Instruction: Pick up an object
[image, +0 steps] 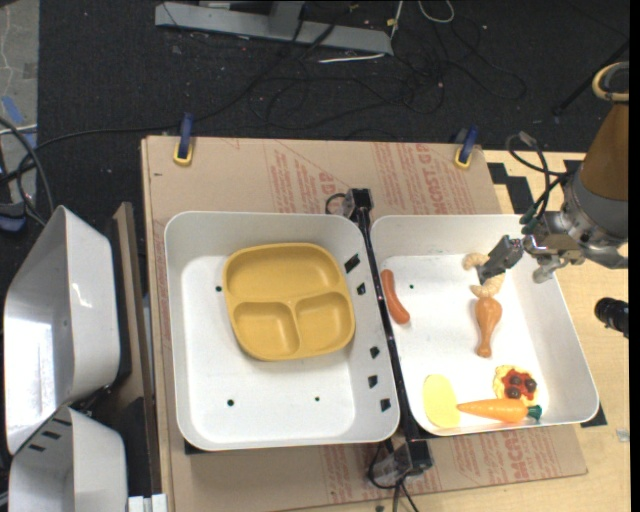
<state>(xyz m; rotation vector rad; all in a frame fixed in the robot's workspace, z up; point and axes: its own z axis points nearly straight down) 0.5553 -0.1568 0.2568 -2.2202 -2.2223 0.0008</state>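
Note:
My gripper (503, 256) hangs over the upper right part of the right bin (563, 330), on the grey arm with its orange band. Its tip is right beside a small cream-coloured piece (474, 262) and just above the top end of a tan toy drumstick (486, 322); I cannot tell whether it touches either. A red-orange sausage (395, 297) lies near the bin's left wall. At the front of this bin lie a pale yellow disc (438, 399), an orange carrot (495, 408) and a yellow piece with red and dark dots (517, 382).
The left bin (190, 400) holds a yellow divided plate (290, 300). A black divider with clips (372, 300) runs between the bins. Cables trail across the dark floor behind the bench, and white containers (60, 320) stand at the far left.

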